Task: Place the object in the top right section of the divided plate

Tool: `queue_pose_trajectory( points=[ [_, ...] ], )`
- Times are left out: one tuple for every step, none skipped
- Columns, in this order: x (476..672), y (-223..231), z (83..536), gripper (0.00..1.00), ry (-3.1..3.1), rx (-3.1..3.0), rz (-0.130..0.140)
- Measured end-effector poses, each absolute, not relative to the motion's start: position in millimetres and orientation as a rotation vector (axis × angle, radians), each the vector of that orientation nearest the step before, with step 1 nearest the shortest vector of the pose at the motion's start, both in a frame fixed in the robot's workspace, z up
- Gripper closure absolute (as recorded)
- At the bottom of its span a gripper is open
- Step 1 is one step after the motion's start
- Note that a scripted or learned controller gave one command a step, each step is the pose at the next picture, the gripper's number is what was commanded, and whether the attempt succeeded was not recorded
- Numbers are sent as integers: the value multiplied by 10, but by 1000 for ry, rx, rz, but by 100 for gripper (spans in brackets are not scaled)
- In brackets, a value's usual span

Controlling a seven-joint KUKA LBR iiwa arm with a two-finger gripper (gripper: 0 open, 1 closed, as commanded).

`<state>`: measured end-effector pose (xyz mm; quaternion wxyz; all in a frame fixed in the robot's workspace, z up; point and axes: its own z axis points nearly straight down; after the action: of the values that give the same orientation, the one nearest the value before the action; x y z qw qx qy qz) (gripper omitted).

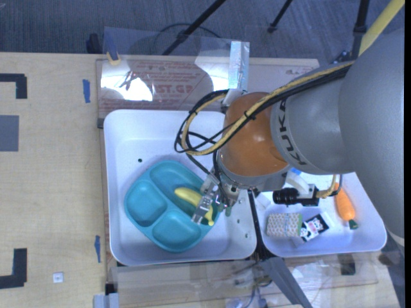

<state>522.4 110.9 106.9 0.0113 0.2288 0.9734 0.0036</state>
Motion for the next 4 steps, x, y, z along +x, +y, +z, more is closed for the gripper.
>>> queue_pose_trajectory(
  points=[
    [4990,1504,1082,0,2902,1069,14],
    [5353,1776,1068,0,2532,1823,6],
    [5214,2115,1316,0,2263,2178,-3],
    [5421,2197,1109,0,1952,2463,26]
  ],
)
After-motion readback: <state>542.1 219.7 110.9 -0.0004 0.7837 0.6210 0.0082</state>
